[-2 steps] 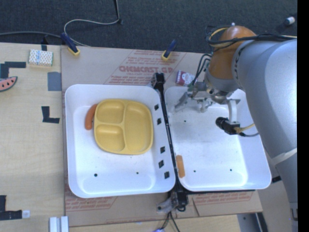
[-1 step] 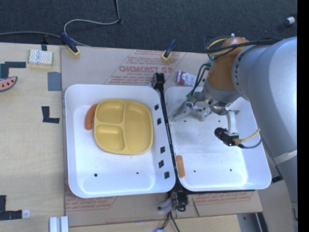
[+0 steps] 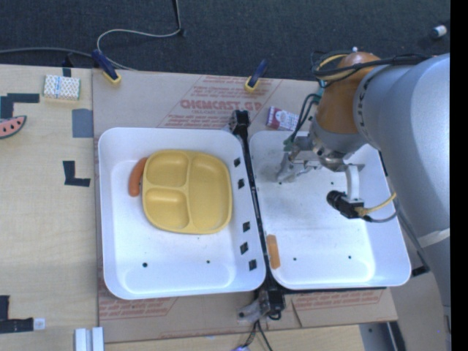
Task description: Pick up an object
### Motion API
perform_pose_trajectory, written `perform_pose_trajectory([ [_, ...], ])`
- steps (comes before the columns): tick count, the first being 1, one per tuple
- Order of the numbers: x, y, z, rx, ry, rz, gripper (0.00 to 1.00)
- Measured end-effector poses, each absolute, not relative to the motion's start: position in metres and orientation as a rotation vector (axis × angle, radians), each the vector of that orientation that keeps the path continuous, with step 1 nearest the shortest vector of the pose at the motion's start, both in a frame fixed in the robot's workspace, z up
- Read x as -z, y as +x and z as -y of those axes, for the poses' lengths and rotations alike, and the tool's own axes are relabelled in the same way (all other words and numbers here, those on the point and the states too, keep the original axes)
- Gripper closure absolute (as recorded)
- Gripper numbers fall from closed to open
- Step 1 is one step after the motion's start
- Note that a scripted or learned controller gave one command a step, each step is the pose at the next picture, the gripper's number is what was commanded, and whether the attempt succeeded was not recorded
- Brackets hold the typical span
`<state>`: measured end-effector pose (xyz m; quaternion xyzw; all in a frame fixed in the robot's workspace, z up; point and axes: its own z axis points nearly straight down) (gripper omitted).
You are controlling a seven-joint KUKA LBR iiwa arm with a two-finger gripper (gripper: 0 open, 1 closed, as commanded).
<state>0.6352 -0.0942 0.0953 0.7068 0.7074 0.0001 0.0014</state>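
I can't make out from here whether the gripper [image 3: 287, 172] has anything between its fingertips; they are too small and blurred. Far to their left, the yellow plate [image 3: 187, 191] hides most of an orange sausage [image 3: 135, 178]. The arm [image 3: 409, 115] runs off the right edge.

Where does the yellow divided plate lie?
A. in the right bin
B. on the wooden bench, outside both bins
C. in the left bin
C. The yellow divided plate lies flat on the floor of the left bin, with a small orange thing at its left edge.
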Motion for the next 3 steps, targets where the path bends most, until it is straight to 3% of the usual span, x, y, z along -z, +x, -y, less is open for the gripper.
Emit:
perform_pose_trajectory([
  [1,-0.185,0.567,0.027,-0.001,2.218,-2.226,1.00],
  [2,-0.184,0.567,0.028,0.001,2.220,-2.225,0.00],
  [3,-0.184,0.628,0.018,0.001,2.220,-2.224,0.00],
])
